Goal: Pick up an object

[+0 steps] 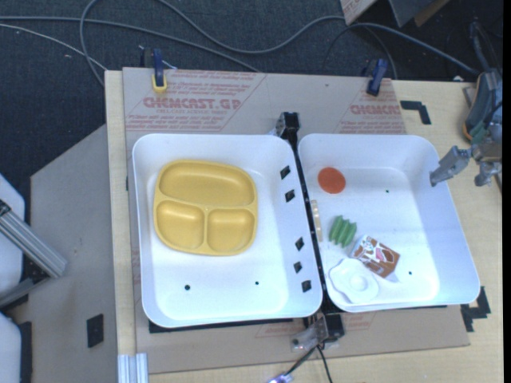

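The light was bright and even, coming from above. The white bins were almost overexposed, with soft glare on their floors. Shadows were weak and short, seen under the bin rims. The dark floor stayed dim. The picture was a little soft and grainy, with more blur at the right edge.
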You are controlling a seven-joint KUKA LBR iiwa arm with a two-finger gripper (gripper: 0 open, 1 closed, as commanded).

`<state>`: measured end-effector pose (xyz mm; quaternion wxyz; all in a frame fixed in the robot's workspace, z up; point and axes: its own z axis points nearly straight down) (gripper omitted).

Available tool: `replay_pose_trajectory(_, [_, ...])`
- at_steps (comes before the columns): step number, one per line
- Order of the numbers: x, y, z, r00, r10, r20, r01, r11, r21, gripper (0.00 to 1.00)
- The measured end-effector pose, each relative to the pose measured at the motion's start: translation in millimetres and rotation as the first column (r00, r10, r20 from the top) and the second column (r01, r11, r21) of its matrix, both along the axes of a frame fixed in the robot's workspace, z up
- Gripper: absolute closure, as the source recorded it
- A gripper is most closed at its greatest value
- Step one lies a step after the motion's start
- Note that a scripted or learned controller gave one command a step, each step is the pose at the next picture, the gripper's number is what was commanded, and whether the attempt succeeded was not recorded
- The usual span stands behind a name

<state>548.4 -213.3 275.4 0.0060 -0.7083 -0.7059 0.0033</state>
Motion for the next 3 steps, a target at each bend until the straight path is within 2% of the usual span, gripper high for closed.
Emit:
replay_pose_trajectory(1, [2,1,7,1.0,0.004,0.013,-0.004,1.0,-0.003,0.0])
replay_pose_trajectory(2, [2,-5,-54,1.0,0.003,0.007,-0.003,1.0,-0.001,0.0])
replay_pose_trajectory(3, [-2,-9,-98,1.0,0.003,0.008,-0.003,1.0,-0.001,0.0])
